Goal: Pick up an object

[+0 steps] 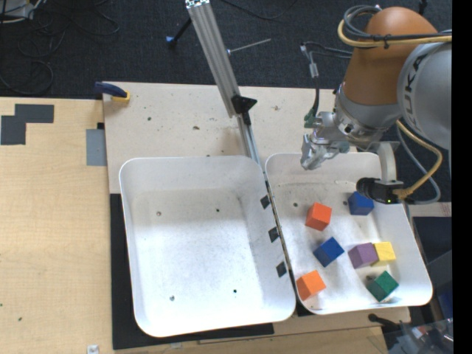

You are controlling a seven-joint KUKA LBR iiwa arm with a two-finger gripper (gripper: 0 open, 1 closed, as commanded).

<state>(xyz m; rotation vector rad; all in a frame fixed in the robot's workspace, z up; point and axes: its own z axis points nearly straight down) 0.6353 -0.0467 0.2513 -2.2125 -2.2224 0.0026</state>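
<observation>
The right bin [289, 169] holds several small cubes: an orange one [318, 216], a blue one [328, 251], a second orange one [310, 283] near the front rim, a purple one [362, 255], a yellow one [384, 252], a green one [383, 285] and a dark blue one [361, 203]. My gripper [316, 155] hangs over the bin's back left part, above and behind the first orange cube. Nothing shows between its fingertips.
The left bin [193, 253] lies beside the right one, with a row of black clips [271, 233] along the shared rim. A slanted aluminium bar [221, 68] rises behind the bins. A blue and yellow clamp [112, 91] sits at the bench's far left corner.
</observation>
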